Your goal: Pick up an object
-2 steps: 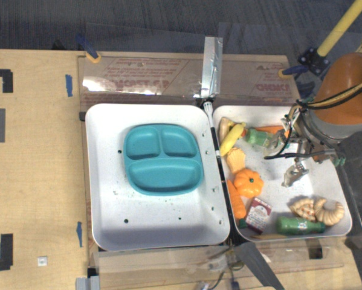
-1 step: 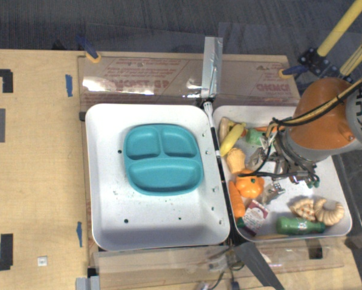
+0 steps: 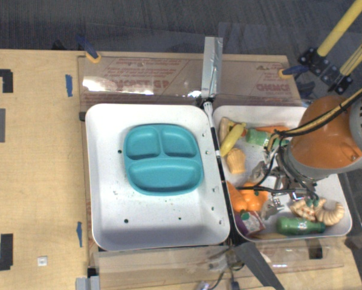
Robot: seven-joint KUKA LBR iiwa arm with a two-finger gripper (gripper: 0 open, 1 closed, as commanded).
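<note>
My claw (image 3: pixel 276 189) hangs low over the middle of the right bin (image 3: pixel 345 219), w/ the orange band (image 3: pixel 326 141) above it blocking much of the view; can't tell how the tips stand, too much cable and metal in the way, and I see nothing clearly between them. Candidates sit all around: a yellow banana (image 3: pixel 231 138) and a tan piece (image 3: pixel 235 160) near the left wall, an orange item (image 3: pixel 247 199) just beside the claw's left, a purple bit (image 3: pixel 249 223) and a green cucumber-like toy (image 3: pixel 299 225) along the near wall, a beige ridged thing (image 3: pixel 316 210) next to that. The left bin (image 3: pixel 108 210) holds only a teal divided plate (image 3: pixel 163 159), not my target. To do this well I'd pick one item w/ free flanks, prob. the orange one, centre over it, come straight down, squeeze across its narrow side. Risk: crowding, so tips may nudge neighbours or trap two at once.
</note>
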